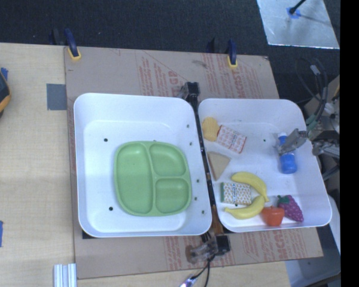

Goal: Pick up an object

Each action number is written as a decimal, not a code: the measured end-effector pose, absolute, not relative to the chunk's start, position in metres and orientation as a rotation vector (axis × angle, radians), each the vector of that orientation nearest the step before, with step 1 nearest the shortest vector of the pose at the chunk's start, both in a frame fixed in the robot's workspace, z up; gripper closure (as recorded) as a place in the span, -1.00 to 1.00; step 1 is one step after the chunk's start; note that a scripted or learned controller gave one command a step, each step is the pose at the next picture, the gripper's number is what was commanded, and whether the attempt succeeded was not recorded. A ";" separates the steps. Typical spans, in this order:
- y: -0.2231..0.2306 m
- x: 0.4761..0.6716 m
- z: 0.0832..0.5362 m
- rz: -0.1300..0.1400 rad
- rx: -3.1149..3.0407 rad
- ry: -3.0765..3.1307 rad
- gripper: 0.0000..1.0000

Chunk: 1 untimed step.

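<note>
- Blue bottle [287,159] is seen in the right bin [311,211], near its right wall, well apart from the bananas [249,196] and the green tray [151,177] in the left bin [87,160].
- The fingers [293,140] are placed just above the bottle's top end, touching or nearly so; open or clenched cannot be told.
- The bottle's long axis is judged to run roughly up and down the view, directly below the fingers.

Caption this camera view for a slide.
Robot hand over a blue object in the right bin; green tray in the left bin.
</note>
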State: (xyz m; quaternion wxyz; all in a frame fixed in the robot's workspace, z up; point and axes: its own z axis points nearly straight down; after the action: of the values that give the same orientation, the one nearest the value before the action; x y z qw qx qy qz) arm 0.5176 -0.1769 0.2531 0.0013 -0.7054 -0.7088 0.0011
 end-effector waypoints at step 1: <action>-0.211 0.618 0.136 0.007 -2.212 -2.226 -1.00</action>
State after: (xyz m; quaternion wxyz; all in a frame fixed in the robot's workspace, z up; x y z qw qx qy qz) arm 0.6177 -0.2113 0.1365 0.0018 -0.7050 -0.7092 0.0021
